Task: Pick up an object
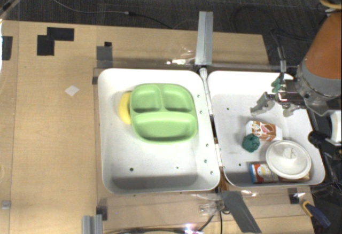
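Two shallow white bins sit side by side on my bench, with a grey metal post (205, 38) standing at the far end of the seam between them.

Left bin (123, 174): one green divided plate (162, 111), three compartments, lying flat in the far half. One yellow item (124, 108), mostly hidden under the plate's left edge, only a curved sliver showing; I cannot tell what it is.

Right bin (230, 115): four loose items, all gathered in the near right part.
- One small packet with white and orange-brown print (264, 130), lying flat near the middle of the bin.
- One dark teal lump (251, 143), touching the packet's near left corner.
- One round white lidded bowl (288, 158), just right of the teal lump, close to the bin's near right corner.
- One small can or tube with a red and blue label (263, 172), on its side, along the near wall, touching the bowl's left near edge.

My arm (326, 59): grey with an orange band, entering from the right over the far right part of the right bin.

My claw (273, 100): hovering above the bin floor, just beyond the packet, fingers spread apart and pointing left, nothing between them. Nothing is lifted; every item rests on a bin floor.

Bench top (48, 137): pale wood, with black tape marks (53, 39) at the far left and a thin cable (80, 8) trailing across the dark floor behind.
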`<state>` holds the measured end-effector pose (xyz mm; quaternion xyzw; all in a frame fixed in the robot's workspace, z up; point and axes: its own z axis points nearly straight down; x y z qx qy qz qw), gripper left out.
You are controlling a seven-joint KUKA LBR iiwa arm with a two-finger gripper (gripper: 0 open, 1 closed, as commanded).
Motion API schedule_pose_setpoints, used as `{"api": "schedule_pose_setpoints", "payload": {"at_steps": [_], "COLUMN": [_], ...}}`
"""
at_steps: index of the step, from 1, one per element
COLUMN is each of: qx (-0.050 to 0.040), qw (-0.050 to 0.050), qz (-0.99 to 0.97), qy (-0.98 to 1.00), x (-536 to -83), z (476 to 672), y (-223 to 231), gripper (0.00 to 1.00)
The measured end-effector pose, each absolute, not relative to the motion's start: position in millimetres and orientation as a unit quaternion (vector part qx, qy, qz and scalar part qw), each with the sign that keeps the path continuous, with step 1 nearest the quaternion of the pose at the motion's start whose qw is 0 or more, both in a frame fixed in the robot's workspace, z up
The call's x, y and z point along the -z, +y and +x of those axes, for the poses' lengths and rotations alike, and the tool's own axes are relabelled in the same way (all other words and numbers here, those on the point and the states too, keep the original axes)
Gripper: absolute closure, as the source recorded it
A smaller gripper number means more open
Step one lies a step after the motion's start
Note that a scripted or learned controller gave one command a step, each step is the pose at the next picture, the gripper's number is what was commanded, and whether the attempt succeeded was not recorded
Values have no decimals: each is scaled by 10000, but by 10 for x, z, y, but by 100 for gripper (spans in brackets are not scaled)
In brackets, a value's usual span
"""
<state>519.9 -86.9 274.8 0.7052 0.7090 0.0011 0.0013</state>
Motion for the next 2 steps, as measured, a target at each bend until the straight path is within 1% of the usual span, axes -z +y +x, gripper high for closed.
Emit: {"api": "schedule_pose_setpoints", "payload": {"at_steps": [1,2], "qx": [-8,-40], "qw": [7,47], "qz": [6726,6509], "qy": [7400,7592], "x": [-1467,-889], "z": [5018,4993], "y": [-958,-1063], "gripper": [0,0]}}
